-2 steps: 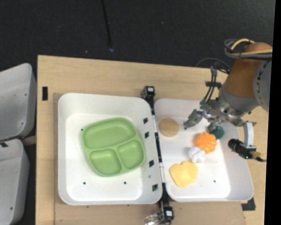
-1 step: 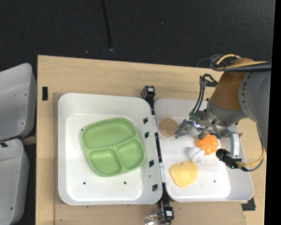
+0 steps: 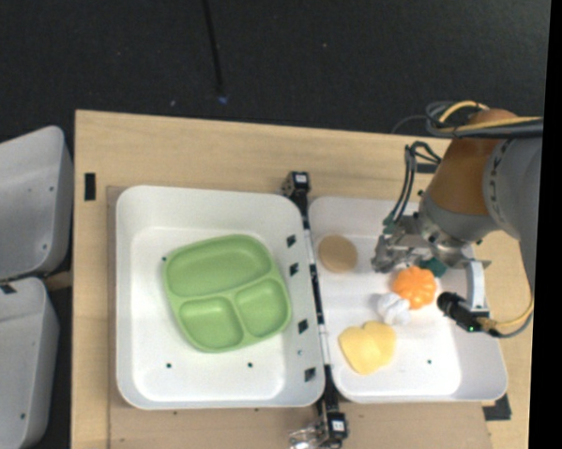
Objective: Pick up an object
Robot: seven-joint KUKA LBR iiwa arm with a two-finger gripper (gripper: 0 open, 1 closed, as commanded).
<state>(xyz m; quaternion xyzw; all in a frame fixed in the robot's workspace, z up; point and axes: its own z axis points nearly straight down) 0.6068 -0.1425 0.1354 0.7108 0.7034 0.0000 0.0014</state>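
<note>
Arm in from the right, gripper [image 3: 412, 261] low over the right bin [image 3: 480, 375], right at the orange ball-like object [image 3: 415, 286]. Cannot tell how far the claw is open or whether it has anything. White object [image 3: 392, 307] touches the orange one; yellow object [image 3: 368, 347] just below; tan disc [image 3: 337, 253] beside. Best: centre on the orange, avoid nudging the white neighbour. Green divided tray [image 3: 225, 292] sits in the left bin [image 3: 132, 371].

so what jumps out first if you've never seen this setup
The green divided tray lying in the left bin draws the eye first. Next comes the right bin, where the gripper hangs just above an orange object, with a yellow piece and a tan disc nearby.
</note>
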